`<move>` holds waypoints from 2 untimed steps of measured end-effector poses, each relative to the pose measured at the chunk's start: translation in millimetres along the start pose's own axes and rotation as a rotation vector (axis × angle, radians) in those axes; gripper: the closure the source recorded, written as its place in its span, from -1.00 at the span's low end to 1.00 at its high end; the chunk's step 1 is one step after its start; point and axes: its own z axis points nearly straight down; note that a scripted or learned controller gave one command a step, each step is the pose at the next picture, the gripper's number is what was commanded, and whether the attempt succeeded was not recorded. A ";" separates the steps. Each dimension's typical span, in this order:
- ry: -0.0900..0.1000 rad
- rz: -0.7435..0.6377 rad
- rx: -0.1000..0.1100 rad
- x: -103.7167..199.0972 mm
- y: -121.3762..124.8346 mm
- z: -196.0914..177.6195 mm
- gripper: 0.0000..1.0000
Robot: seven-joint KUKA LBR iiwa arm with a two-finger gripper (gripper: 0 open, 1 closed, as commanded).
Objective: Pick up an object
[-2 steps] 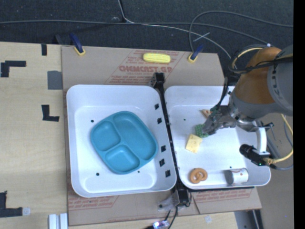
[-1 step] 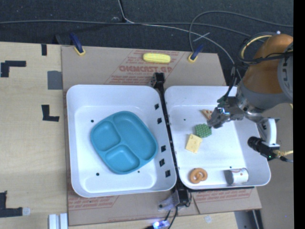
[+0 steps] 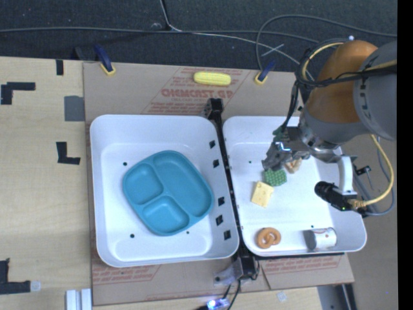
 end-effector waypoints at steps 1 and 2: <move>0.000 0.000 0.002 52.1 0.4 8.7 1.00; 0.000 -0.002 0.001 110.9 5.8 12.3 1.00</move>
